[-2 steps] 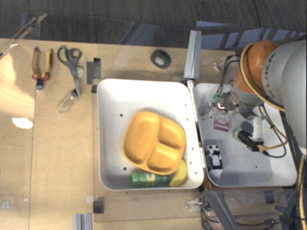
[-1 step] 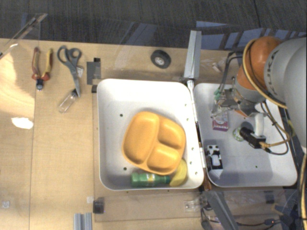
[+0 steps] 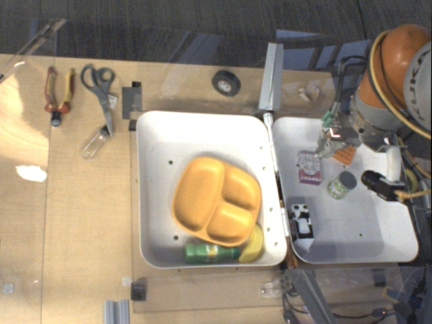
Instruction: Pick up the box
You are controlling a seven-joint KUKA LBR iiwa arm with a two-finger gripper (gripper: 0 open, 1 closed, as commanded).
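The small pink-and-white cardboard box [image 3: 310,167] lies flat in the right white plastic bin [image 3: 378,252], near its left wall. The 2-finger gripper [image 3: 332,135] hangs just above-right of it; its grip state cannot be told.

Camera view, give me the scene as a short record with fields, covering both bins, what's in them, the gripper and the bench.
left bin: orange divided tray overlapping a green bottle and a yellow item
right bin: pink-and-white box, small round container, dark round item, black-and-white item
gripper: above the right bin's far part, just beyond the box
grasp: cannot tell
bench: pliers, scissors, tape roll
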